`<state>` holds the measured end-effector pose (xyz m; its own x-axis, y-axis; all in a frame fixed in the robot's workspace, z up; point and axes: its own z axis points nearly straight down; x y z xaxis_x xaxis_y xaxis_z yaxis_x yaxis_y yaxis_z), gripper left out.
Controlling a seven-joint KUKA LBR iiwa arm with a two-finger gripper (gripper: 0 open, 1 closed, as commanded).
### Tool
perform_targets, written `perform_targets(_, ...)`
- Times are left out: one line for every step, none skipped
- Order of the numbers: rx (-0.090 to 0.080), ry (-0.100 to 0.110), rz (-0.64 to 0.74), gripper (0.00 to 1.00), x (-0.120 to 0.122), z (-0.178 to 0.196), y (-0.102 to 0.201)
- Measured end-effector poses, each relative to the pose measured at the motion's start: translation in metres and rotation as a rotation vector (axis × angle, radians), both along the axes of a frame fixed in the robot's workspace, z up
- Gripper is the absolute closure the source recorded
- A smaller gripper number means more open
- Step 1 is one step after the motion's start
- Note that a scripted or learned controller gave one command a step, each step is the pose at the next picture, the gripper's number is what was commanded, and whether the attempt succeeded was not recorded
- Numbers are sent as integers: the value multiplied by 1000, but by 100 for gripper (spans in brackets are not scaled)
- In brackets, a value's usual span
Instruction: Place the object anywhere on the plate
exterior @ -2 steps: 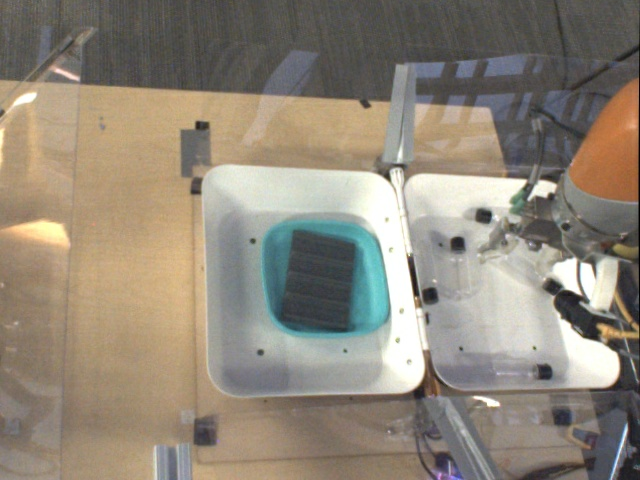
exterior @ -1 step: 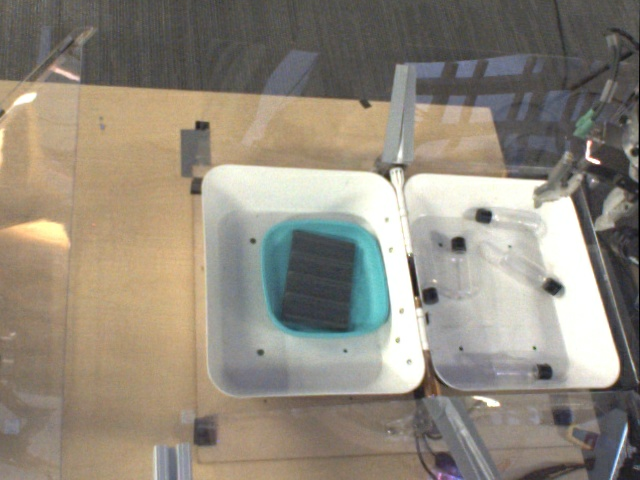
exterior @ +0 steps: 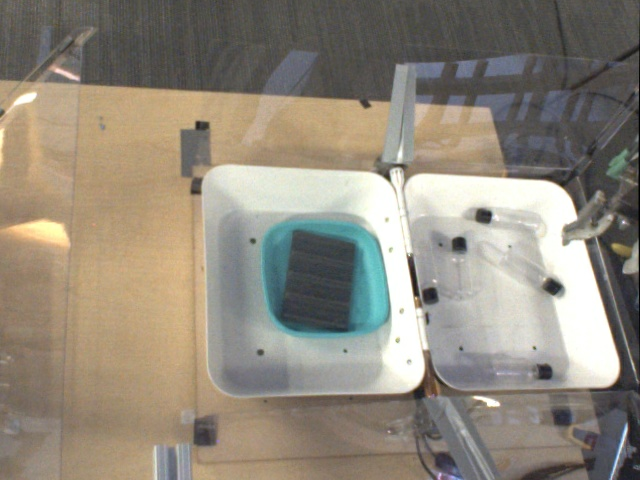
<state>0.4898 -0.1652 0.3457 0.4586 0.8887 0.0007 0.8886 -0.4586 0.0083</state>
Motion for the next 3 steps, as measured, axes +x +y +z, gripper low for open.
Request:
perform_targets(0, -1, -259, 0, 2, 29, -25)
perform_targets(1, -7, -441, 0, -1, 91, -28)
perform_targets(2, -5, -550, 0, -1, 91, -39)
